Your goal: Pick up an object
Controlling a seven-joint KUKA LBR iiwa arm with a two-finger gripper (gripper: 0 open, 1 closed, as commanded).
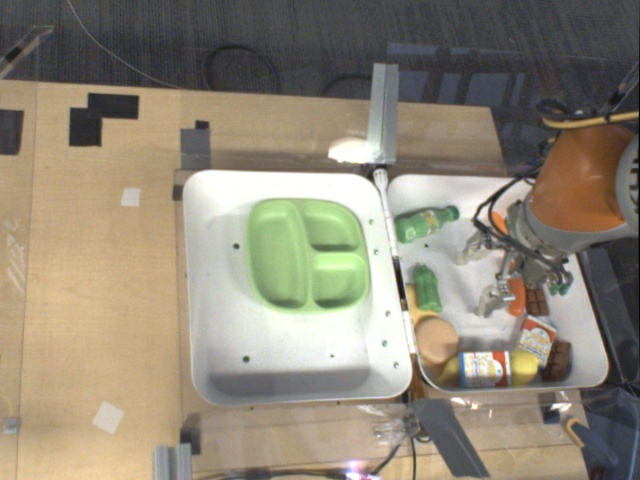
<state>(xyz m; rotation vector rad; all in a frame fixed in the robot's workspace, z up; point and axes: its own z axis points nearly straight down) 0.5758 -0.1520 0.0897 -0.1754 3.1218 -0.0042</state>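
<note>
My arm (590, 183) enters from 3 o'clock; my gripper (497, 273) hangs spread wide, holding nothing, over the right bin (600, 353).

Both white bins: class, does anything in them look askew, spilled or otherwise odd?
Nothing looks spilled or damaged. The green divided tray sits slightly skewed in the left bin. In the right bin, the green bottle lies on its side, and the remaining items crowd the near edge below the gripper.
</note>
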